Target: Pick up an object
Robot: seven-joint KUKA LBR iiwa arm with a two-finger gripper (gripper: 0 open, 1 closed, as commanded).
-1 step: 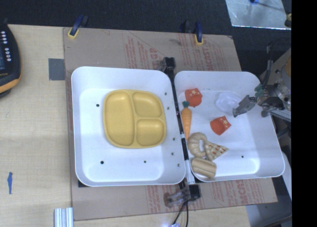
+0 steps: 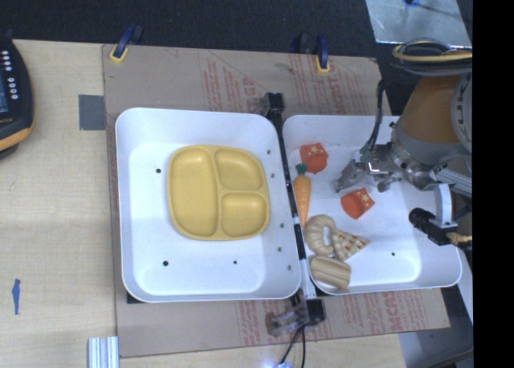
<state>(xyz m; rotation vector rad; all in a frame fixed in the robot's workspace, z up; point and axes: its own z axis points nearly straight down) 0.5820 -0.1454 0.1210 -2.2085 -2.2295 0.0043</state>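
The arm point(image 2: 430, 117) is cut off at the right edge of the view, so only its orange band and grey wrist can be seen. The gripper point(image 2: 351, 179) is seen low over the right bin point(image 2: 401, 270), its metal fingers spread apart and nothing held between them. The fingertips are small and dark, and whether they touch the bin floor cannot be told.

Just below the fingertips a red block point(image 2: 357, 203) lies on the bin floor. A second red block point(image 2: 314, 157) lies near the bin's upper left corner, with a carrot point(image 2: 302, 195) beside the left wall. Lower down, a pretzel point(image 2: 320, 232), a pizza slice point(image 2: 350, 242) and a bread roll point(image 2: 331, 271) are crowded together, touching or overlapping.

In the left bin point(image 2: 144, 270) a yellow tray point(image 2: 217, 191) with three smooth, rounded compartments is set. Both bins are of glossy white plastic and rest on a cardboard sheet point(image 2: 201, 77) held by clamps.
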